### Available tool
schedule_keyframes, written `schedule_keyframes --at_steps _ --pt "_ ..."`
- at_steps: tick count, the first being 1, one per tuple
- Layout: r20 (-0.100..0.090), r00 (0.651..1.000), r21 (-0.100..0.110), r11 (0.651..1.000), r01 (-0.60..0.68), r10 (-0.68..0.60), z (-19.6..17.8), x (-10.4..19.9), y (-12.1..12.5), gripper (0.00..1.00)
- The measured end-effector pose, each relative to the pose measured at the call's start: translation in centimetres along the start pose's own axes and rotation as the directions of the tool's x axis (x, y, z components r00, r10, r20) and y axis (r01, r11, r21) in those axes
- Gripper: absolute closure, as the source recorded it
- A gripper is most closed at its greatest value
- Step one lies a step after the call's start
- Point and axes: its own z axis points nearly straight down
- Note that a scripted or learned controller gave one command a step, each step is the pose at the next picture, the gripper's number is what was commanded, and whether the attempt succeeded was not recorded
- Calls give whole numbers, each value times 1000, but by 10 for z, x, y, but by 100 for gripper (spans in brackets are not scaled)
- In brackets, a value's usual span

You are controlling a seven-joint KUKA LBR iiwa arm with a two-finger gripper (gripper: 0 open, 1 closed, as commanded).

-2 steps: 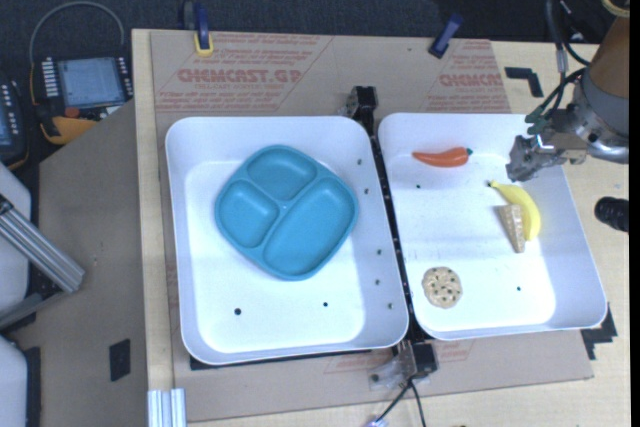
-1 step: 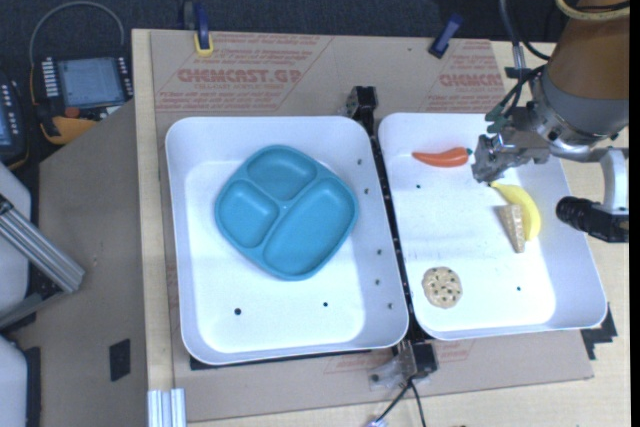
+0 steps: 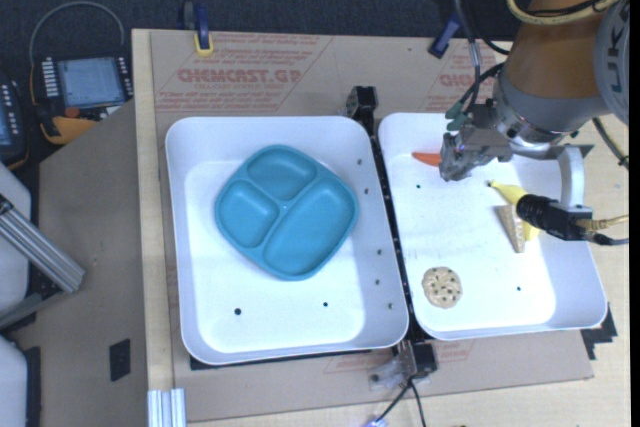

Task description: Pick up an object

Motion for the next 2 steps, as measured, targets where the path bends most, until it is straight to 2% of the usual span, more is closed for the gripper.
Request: schedule_keyframes --at_steps 1,2 --pt "0 1000 3 1000 -1 1 15 47 2 100" --pt "1 1000 -1 1000 1 -1 18 108 4 100"
